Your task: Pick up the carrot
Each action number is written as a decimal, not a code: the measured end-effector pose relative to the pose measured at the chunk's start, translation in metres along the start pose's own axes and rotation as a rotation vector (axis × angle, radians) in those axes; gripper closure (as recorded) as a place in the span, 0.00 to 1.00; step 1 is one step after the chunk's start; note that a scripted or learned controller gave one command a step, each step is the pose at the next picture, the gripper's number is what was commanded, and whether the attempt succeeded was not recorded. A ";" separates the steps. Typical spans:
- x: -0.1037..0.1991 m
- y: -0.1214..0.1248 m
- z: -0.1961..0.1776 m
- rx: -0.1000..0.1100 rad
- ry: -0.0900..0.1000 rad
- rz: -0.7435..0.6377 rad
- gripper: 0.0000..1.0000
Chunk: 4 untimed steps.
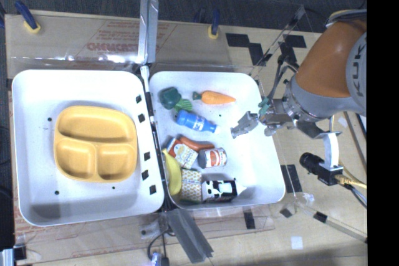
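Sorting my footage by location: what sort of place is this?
Probably a robotics lab bench: two white bins taped down side by side, toy food such as a carrot, and a grey-and-orange arm.

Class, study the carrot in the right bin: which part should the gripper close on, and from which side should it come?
Grip the carrot across its thick orange middle, coming straight down from above. It lies flat, lengthwise across the bin, with bare floor on both long sides, so the fingers probably fit there. The gripper sits nearby.
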<state>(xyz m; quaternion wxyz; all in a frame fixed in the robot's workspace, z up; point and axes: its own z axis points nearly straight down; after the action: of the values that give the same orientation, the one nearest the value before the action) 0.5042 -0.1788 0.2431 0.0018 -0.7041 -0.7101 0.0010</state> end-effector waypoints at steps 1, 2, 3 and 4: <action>0.037 0.055 0.020 -0.001 -0.002 0.017 0.00; 0.046 0.134 0.036 -0.001 -0.001 0.036 0.00; 0.045 0.109 0.062 0.000 0.000 0.148 0.00; 0.005 0.153 0.151 0.000 0.000 0.157 0.00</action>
<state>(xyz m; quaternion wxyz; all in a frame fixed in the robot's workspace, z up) 0.6570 -0.1727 0.0919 0.0017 -0.7574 -0.6529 0.0011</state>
